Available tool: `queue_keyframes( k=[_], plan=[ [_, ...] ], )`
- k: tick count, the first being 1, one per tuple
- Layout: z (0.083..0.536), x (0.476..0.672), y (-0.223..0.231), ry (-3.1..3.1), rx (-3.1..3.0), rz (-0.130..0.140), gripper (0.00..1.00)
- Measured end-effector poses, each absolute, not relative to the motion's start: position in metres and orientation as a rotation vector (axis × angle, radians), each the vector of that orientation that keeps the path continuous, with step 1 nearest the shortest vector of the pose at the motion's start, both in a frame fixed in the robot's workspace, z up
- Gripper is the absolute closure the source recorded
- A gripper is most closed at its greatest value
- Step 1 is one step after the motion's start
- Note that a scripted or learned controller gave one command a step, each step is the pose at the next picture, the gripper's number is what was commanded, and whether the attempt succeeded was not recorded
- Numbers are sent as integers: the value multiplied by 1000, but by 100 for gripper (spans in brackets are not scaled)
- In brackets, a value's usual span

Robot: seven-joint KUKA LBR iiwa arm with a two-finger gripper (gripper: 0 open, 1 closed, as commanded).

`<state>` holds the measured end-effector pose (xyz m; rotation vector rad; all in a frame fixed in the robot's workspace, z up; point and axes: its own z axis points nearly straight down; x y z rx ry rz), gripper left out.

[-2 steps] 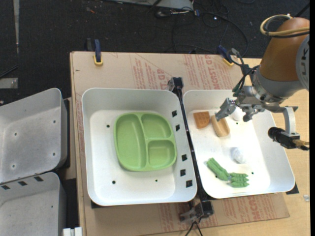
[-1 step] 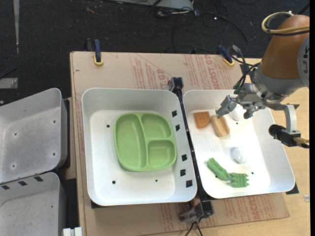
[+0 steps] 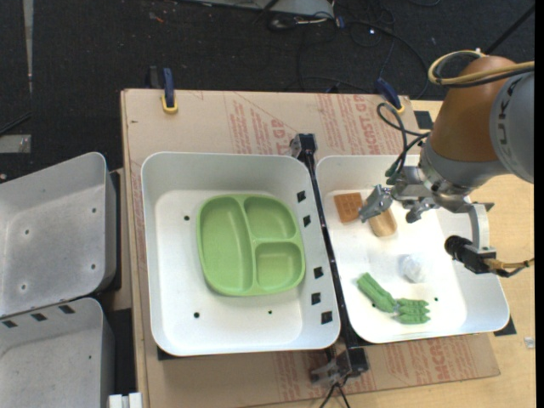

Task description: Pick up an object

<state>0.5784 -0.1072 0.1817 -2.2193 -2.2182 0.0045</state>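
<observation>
Arm: the grey KUKA arm comes in from the right, its orange band (image 3: 466, 109) bulging above the wrist, the wrist bent down over the right bin (image 3: 484, 313).
Claw: the claw (image 3: 393, 204) hangs low over the far left part of the right bin, its two fingers spread apart, one tip just beside the tan block (image 3: 384, 223), the other off to the right; nothing sits between them.
Tan block: a small wooden-looking piece standing directly below the left finger, near the bin's far left corner.
Brown square: a flat orange-brown square, cracker-like (image 3: 348, 206), lies just left of the tan block, close to the wall between the bins.
White lump: a small pale crumpled thing (image 3: 412, 268) rests near the middle of the right bin.
Green toy: a green plastic piece with a long stem and a hand-like end (image 3: 393, 299) lies toward the near edge of the right bin.
Left bin: the left bin (image 3: 170, 228) holds a green divided plate (image 3: 251, 244) with three compartments, lying flat in the middle.
Bench: cardboard sheeting (image 3: 255, 113) covers the bench under both bins, held by clamps (image 3: 168, 92) at the far edge.
Room: dark floor with cables beyond the far edge; spare white trays (image 3: 51, 228) lie off the bench's left side.
</observation>
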Motion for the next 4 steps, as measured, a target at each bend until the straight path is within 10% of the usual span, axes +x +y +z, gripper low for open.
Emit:
queue_keyframes(
  k=[2, 3, 4],
  plan=[
    [89, 574, -105, -2217, -2220, 5, 0],
    [102, 576, -105, -2218, -2225, 0, 100],
    [149, 584, -100, -2228, -2221, -5, 100]
  ],
)
